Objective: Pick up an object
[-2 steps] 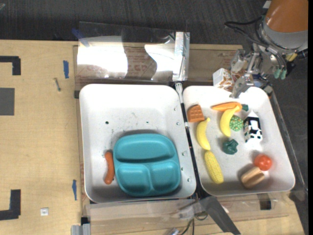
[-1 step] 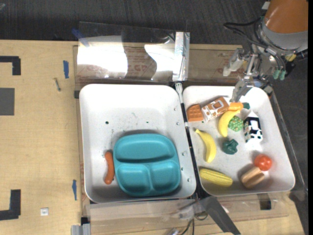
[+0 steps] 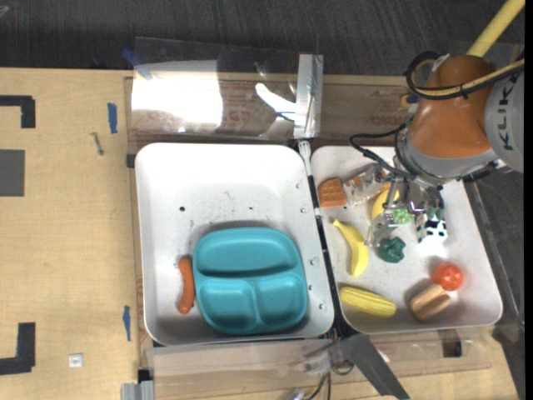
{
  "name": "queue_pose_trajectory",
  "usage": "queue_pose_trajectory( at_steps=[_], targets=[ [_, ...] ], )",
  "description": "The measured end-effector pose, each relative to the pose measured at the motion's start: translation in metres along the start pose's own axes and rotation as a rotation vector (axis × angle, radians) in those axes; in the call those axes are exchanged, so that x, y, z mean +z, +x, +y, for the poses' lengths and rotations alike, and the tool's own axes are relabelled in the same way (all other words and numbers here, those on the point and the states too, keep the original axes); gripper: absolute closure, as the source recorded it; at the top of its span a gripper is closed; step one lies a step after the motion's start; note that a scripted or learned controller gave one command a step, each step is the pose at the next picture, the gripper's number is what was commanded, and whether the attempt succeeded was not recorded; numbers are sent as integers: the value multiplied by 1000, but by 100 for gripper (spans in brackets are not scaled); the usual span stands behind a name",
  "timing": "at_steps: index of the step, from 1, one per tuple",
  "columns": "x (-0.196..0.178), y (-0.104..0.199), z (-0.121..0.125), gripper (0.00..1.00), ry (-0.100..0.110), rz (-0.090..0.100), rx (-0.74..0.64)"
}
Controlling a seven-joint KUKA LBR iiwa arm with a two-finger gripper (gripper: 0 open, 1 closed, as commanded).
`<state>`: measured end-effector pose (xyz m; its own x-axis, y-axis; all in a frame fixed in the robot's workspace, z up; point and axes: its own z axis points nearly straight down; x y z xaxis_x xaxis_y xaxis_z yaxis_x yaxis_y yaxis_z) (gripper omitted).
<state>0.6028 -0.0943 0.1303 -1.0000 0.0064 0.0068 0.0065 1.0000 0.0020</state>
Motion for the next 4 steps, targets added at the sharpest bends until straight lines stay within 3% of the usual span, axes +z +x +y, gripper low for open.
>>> queue_pose_trajectory(
  at_steps=[1,2,3,4],
  targets=[
    [29,40,-5,0,5,-44,156],
    [30,17,-11,0,1,-34,297],
    [42,40,1,0,1,-17,305],
    [42,2,0,0,-1,-15,433]
  ],
)
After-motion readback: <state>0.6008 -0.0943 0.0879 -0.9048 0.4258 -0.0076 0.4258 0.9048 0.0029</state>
